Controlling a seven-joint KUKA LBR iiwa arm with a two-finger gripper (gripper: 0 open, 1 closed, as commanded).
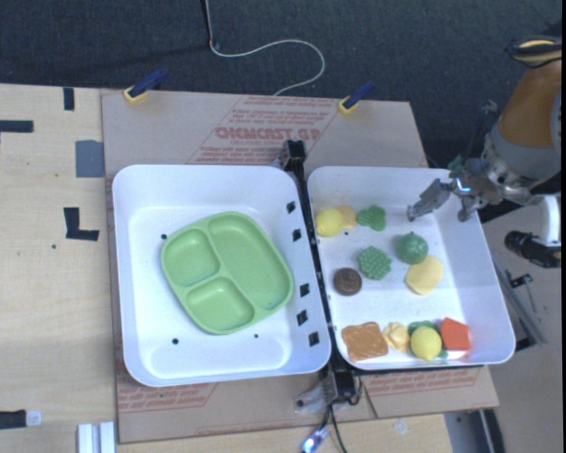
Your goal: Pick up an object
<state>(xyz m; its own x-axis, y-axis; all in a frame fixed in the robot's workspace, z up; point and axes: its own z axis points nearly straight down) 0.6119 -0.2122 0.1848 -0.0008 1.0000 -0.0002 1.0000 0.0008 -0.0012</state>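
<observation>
We count two white bins on the tabletop [38, 253]. The left bin [151, 347] holds one green divided tray [228, 272]. The right bin [476, 291] holds nine toy foods: two yellow pieces along the far side and middle [333, 221] [424, 276], three green pieces [372, 218] [413, 247] [374, 261], one brown round piece [347, 280], one toast slice [363, 341], one small pale piece [396, 334], and one yellow-green-red cluster at the near corner [439, 338]. The gripper [441, 198] hangs over the right bin's far right corner, fingers spread, nothing between them, well apart from the foods.
</observation>
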